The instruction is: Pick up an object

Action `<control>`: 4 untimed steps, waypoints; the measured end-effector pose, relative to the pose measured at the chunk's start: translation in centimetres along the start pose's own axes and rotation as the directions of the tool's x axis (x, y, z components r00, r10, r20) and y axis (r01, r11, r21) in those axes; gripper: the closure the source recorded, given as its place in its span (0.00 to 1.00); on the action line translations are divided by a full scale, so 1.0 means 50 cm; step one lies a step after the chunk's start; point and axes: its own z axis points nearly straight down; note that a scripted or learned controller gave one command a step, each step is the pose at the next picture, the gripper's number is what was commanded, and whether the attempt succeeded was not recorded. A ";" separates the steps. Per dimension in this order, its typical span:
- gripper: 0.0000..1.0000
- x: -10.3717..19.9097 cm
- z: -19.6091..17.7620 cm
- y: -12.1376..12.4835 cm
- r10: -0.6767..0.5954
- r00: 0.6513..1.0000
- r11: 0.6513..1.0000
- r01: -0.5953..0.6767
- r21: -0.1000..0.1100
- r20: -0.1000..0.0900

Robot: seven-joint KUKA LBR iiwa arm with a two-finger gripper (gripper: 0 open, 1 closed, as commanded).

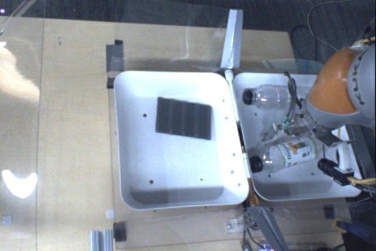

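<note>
Arm [341, 91] hangs over right bin [258, 185], above two bottles [288, 156] lying flat; claw [292, 123] state: cannot tell. Dark pad [183, 118] in left bin [176, 197].

Two bins sit side by side on the desk [70, 144]. The left bin [132, 185] holds a flat ribbed pad [183, 119], lying toward its far side. The right bin [282, 190] holds two bottles, both on their sides with caps toward the left bin: the far bottle [265, 96] near the back wall, the near bottle [286, 154] closer to the front. The arm [338, 88] reaches in from the right over the right bin, above the space between the two bottles.
</note>
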 end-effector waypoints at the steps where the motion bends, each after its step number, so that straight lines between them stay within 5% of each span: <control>1: 0.00 -0.080 0.001 -0.013 0.023 1.000 1.000 -0.023 0.000 0.001; 2: 0.00 -0.071 -0.002 -0.128 -0.050 0.999 0.999 0.050 -0.002 0.002; 3: 0.00 -0.109 -0.042 0.038 0.166 0.986 0.986 -0.166 0.006 -0.001; 4: 0.00 -0.009 -0.002 -0.108 0.088 0.996 0.996 -0.088 -0.002 -0.001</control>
